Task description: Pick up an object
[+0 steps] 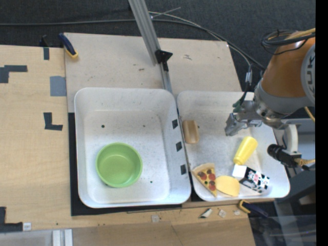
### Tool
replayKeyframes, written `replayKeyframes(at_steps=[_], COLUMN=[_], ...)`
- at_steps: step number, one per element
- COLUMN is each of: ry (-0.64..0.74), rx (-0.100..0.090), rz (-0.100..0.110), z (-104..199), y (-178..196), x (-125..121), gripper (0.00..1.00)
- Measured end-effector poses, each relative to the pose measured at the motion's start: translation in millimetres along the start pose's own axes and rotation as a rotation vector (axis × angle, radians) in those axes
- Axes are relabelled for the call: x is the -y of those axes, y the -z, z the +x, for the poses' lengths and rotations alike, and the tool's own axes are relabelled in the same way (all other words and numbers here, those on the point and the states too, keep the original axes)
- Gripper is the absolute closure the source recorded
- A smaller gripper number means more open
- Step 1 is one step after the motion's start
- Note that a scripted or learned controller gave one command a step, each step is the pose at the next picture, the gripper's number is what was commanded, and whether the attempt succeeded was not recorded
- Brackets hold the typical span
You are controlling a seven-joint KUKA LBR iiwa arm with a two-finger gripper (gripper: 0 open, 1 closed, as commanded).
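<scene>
Camera view looks down on the table [123,65] with two white bins side by side. The left bin [87,106] has a green bowl [119,164] in it. The right bin [205,102] has several small things: a brown bread-like piece [191,131] near its left wall, a yellow cylinder [245,150] more to the right, a pizza slice toy [205,178] and a yellow wedge [228,185] at the near edge, and a small black and white thing [254,179] at the near right corner.

As I judge it, the task is not yet done. All these things lie on the floor of a bin, and none is lifted. Which one is the target I cannot say from the task sentence; the yellow cylinder is the nearest to the tool [234,125], lying just beside and below it in the picture.

The tool hangs over the right bin, between the bread-like piece and the yellow cylinder, under the grey and orange arm [287,81]. It looks dark and small here, and I cannot tell how wide it stands. Nothing is seen in it, and it seems not to touch any of the things. What is left, in my opinion, is the whole grasp: going down on one object, closing, and lifting.
</scene>
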State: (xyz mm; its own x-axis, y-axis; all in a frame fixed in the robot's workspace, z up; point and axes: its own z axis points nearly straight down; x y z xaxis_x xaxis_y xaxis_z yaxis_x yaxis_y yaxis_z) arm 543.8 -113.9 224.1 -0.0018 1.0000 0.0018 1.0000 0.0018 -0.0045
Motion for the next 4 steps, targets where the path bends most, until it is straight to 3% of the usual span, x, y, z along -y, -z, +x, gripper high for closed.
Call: replayKeyframes(at_steps=[1, 3, 4], ry=[0.000, -0.002, -0.002], rx=[0.000, 0.001, -0.001], rz=[0.000, 0.007, 0.002], z=[0, 0, 0], y=[0, -109, -133], x=[0, -5, -5], gripper=[0.00, 0.00, 0.00])
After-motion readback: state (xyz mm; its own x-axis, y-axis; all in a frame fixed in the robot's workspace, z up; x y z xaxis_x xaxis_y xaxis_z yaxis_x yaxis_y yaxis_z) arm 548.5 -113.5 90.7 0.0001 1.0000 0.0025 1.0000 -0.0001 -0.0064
